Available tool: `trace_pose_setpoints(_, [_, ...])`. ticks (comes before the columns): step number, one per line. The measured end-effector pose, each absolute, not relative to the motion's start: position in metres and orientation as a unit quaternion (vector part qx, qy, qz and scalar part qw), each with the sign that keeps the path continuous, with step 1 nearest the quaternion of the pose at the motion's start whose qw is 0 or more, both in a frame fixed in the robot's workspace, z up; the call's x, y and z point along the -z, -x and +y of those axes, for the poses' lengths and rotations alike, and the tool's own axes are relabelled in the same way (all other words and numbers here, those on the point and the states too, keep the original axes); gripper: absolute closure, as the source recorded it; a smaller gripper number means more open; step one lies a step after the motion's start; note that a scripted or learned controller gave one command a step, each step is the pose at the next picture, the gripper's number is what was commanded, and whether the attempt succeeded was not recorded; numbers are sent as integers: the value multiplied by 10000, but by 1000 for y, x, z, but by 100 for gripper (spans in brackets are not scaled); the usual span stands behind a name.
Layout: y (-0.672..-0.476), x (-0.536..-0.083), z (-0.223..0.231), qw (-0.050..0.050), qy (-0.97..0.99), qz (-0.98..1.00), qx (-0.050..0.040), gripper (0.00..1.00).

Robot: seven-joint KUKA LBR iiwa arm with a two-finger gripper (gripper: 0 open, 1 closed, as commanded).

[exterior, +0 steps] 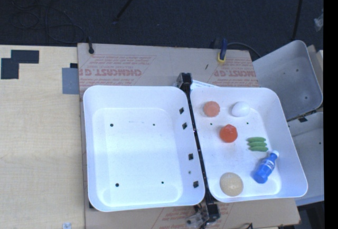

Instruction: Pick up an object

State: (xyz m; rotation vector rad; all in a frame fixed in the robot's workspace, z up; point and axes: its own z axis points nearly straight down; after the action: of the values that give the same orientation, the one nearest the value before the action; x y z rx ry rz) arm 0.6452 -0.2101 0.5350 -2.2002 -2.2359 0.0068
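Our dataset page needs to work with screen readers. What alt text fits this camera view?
Two shallow white bins sit side by side on a bench; the right bin holds a peach ball, a white ball, a red ball, green pea pods, a blue bottle and a beige ball.

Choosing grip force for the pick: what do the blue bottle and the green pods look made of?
Blue bottle: likely translucent plastic, glossy, with a white cap. Green pods: probably moulded toy plastic or rubber, going by the even, saturated colour; too small to tell. Both lie in the right bin.
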Motion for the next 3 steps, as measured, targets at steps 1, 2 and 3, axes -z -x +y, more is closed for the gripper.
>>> trace_pose_setpoints(1, [-646, -545, -208, 27, 6990, -7151, -28, 100])
trace_pose_setpoints(2, [-625, -455, -214, 53, 7080, -7062, -35, 100])
trace_pose_setpoints(3, [-627, -461, -213, 8, 7072, -7070, -10, 0])
